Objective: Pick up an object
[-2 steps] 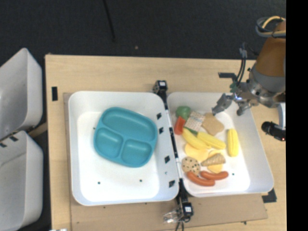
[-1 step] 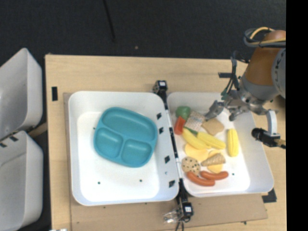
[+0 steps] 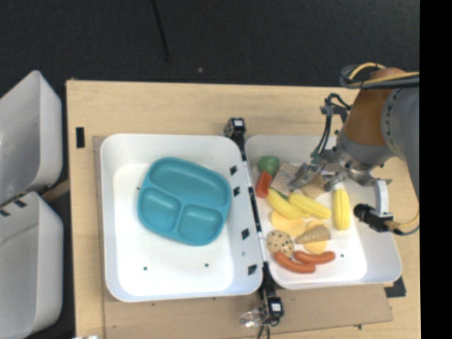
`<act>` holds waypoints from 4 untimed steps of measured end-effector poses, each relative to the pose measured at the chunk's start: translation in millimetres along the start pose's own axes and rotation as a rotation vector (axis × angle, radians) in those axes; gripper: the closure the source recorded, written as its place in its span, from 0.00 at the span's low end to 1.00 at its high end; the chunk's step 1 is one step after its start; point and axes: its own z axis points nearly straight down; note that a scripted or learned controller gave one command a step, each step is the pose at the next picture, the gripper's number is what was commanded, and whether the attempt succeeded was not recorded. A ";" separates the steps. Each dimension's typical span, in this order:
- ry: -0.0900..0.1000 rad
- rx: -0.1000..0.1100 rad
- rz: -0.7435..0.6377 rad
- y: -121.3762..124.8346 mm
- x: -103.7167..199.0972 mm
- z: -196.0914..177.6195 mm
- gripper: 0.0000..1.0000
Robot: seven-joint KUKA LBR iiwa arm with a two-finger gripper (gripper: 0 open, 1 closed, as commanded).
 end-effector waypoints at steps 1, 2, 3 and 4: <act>-0.002 -0.009 0.001 2.6 -1.7 8.1 0.00; -0.003 -0.016 0.002 4.1 -2.8 -3.8 1.00; -0.002 -0.011 -0.002 2.5 -0.8 -67.5 1.00; -0.002 -0.011 -0.003 4.0 -2.6 -121.9 1.00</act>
